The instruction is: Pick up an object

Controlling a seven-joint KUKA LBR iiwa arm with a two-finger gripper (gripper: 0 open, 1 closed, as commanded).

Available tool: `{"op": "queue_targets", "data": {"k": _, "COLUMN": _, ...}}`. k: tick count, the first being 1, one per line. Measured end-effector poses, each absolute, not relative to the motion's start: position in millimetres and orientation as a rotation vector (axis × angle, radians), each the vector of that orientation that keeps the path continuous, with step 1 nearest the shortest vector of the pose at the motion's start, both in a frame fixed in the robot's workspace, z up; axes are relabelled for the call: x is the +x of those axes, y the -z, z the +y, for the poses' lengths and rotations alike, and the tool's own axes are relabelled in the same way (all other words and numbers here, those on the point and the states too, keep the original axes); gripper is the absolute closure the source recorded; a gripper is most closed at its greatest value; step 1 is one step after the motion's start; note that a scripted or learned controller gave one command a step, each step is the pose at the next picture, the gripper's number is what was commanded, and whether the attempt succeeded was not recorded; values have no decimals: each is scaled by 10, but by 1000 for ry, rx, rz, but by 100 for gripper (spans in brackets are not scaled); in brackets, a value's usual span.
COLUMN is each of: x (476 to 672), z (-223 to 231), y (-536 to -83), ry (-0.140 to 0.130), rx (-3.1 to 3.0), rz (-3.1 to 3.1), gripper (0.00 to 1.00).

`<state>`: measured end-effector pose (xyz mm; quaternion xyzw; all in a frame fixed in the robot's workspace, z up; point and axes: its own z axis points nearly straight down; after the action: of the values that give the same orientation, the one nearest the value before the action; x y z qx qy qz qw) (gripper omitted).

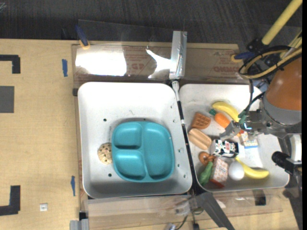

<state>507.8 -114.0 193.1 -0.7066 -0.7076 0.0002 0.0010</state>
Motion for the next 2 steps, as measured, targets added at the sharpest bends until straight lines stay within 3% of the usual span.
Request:
{"op": "queue_targets", "data": {"k": 1, "x": 5181, "z": -1390, "y": -2367, "ry": 4, "rx": -2098, "rz": -2346, "gripper": 0}}
{"op": "queue_targets", "data": {"k": 2, "x": 5994, "z": -1347, "y": -1971, "ry": -1, "rx": -2015, "rz": -2409, "gripper": 0}}
